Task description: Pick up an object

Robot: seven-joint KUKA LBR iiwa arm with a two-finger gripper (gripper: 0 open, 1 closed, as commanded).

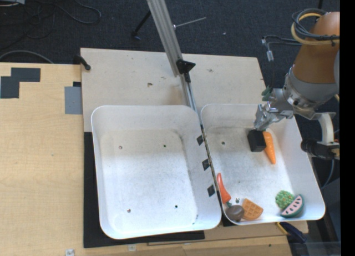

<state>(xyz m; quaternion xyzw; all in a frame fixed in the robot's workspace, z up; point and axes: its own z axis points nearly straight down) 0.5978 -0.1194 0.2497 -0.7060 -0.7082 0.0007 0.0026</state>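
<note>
1. The two-finger gripper (258, 138) is positioned in the right white bin (310, 180), near its far edge.
2. Its finger state cannot be determined.
3. An orange plastic carrot (269, 148) is located just beside the gripper.

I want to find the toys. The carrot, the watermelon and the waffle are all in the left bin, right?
Not quite. The carrot, watermelon and waffle are all in the right bin, not the left one. The camera view shows them there, with the carrot beside the tool.
</note>
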